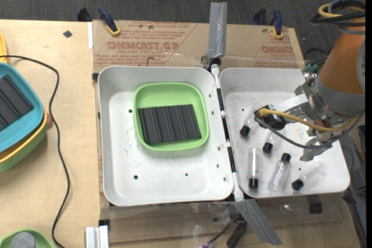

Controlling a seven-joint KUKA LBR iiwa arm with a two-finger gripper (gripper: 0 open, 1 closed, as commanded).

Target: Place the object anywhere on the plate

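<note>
A green square plate (142,99) sits in the left white bin (116,171). A black ribbed slab (170,124) lies flat across the plate's middle. Several small clear vials with black caps lie scattered in the right white bin (232,87), among them one vial (254,166) near the front and another vial (281,168) beside it. My gripper (317,145) hangs over the right side of the right bin, just above the vials and far from the plate. I see nothing held in it.
A stack of teal and yellow trays (17,116) holding a dark slab stands on the wooden table at far left, with a black cable (58,142) trailing past it. Brown cardboard (151,43), clamped at the corners, lies behind the bins.
</note>
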